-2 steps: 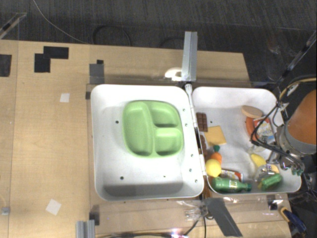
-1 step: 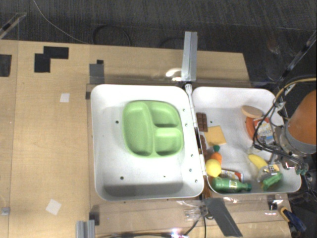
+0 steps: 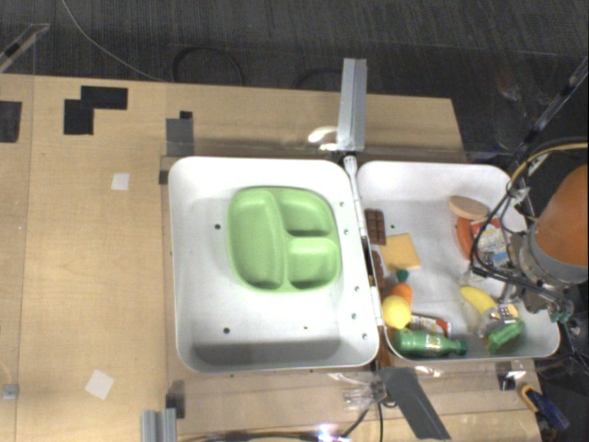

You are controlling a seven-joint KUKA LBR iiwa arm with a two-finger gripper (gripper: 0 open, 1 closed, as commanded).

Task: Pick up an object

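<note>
The right bin (image 3: 419, 191) holds several small items. A yellow banana-like piece (image 3: 476, 296) and a small green object (image 3: 504, 336) lie at its near right corner. My gripper (image 3: 502, 309) hangs low right between these two, under the orange-banded wrist (image 3: 563, 221). A green bottle (image 3: 430, 343) lies along the near wall. A yellow lemon (image 3: 396, 313) and a small orange piece (image 3: 403, 293) sit beside the divider. A yellow cheese slice (image 3: 401, 251) and a brown bar (image 3: 375, 226) lie farther back. Nothing visibly sits in the gripper.
The left bin (image 3: 198, 274) carries a green divided plate (image 3: 282, 238). A tan round piece (image 3: 467, 207) and a red item (image 3: 462, 238) lie at the right bin's far right, partly behind cables (image 3: 488, 238). A metal post (image 3: 352, 104) stands behind the bins.
</note>
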